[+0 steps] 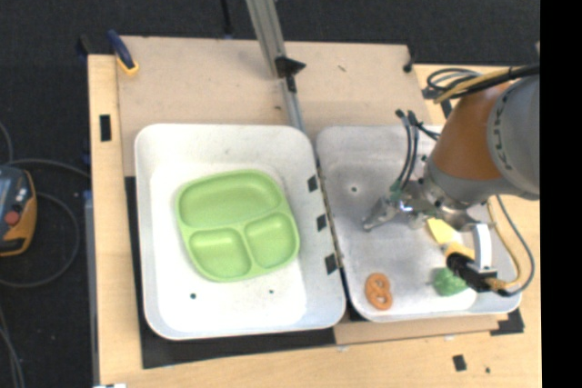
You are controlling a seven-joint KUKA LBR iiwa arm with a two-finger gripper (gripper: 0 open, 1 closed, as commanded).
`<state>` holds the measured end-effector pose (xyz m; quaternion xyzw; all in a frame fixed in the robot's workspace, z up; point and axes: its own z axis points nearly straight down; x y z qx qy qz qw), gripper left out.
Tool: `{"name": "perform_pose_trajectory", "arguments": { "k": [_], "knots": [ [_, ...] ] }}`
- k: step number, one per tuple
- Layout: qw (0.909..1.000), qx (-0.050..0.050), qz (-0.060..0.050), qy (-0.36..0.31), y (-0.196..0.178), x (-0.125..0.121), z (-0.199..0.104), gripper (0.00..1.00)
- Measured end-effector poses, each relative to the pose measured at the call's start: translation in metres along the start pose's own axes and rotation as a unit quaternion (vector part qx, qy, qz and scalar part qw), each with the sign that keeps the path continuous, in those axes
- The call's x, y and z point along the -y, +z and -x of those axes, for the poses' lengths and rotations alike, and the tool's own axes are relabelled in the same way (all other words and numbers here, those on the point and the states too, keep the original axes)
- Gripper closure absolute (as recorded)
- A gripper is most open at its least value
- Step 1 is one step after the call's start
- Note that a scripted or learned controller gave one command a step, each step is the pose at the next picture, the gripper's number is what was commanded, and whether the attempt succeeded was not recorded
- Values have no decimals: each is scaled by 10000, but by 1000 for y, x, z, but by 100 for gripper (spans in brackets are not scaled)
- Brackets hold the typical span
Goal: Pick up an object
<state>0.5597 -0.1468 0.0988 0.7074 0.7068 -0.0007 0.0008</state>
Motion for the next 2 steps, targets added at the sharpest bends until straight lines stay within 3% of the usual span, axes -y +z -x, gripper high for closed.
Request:
{"name": "perform_pose_trajectory", "arguments": {
  "k": [1, 2],
  "knots": [
    [10000, -4, 23, 20, -14, -1, 1, 100],
    [10000, -1, 38, -22, -68, -11, -5, 100]
  ]
}}
